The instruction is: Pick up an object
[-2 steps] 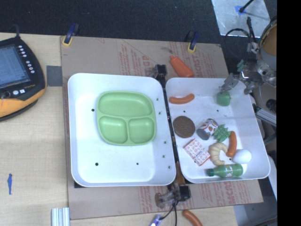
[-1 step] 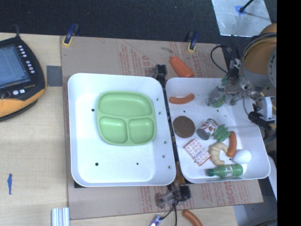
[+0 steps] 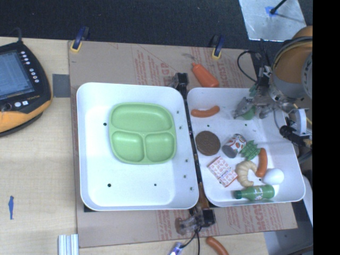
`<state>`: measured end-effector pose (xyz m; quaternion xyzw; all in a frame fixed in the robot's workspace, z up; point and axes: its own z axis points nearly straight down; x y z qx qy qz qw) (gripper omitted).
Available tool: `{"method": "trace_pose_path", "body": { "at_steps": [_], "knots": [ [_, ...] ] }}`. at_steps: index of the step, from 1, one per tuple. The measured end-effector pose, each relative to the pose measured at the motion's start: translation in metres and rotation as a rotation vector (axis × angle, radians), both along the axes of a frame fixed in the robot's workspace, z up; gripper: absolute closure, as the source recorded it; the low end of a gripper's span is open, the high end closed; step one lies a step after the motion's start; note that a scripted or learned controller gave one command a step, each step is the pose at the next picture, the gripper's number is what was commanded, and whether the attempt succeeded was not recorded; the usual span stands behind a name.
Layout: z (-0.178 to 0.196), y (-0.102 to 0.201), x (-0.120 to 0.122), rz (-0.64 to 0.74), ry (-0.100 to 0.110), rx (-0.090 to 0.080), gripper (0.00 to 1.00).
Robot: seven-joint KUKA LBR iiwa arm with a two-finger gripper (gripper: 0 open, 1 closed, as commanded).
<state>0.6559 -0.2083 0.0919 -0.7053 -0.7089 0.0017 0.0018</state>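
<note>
Hard to tell whether the jaws [image 3: 249, 109] of the grey arm with orange band [image 3: 291, 62] are spread or closed; metal parts blur together low over the far right of the shallow white right bin [image 3: 297, 161], possibly touching a small greenish piece there. Nothing plainly gripped. Nearest object: orange-brown sausage [image 3: 205, 111], lying flat at that bin's far left, long axis left to right, well clear of the jaws. Elsewhere in the bin: round brown cookie [image 3: 207, 142], green bottle [image 3: 256, 193] on its side, white egg [image 3: 273, 176]. In the left white bin [image 3: 93, 158], a pale green divided plate [image 3: 143, 133]. Arm cut off at the right edge.
</note>
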Motion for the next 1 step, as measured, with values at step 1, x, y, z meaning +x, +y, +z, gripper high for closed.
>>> {"method": "trace_pose_path", "body": {
  "at_steps": [1],
  "knots": [
    [0.0002, -0.0032, 0.0005, -0.001, -0.003, -0.001, 0.0]
  ]
}}
